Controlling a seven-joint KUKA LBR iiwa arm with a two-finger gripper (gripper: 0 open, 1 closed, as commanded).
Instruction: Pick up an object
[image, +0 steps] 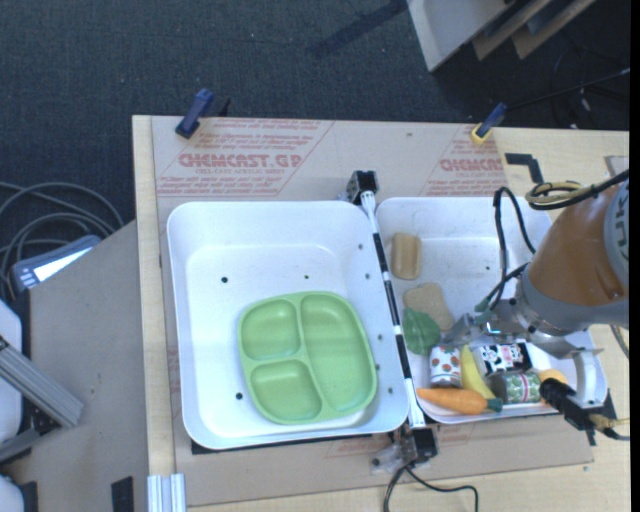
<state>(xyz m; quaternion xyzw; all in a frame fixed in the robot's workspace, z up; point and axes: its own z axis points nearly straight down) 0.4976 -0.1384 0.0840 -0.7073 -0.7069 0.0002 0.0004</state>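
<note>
The right bin (450, 215) holds a cluster of toy items at its near end. Among them are an orange carrot (458, 400), a yellow banana (474, 372), a small can (445, 364), a black-and-white carton (503, 357), a green-labelled can (520, 386) and a green leafy piece (420, 328). A tan bread block (405, 255) and a tan flat piece (428, 299) lie farther back. My gripper (470, 327) reaches in from the right and hangs low just above the can and banana, beside the green piece. No object visibly hangs from it.
The left bin (200, 240) holds a green divided plate (305, 355). A black clamp (362, 184) sits on the shared rim between the bins. A black cable (505, 225) loops over the right bin's back. The arm's orange band (580, 262) covers the bin's right side.
</note>
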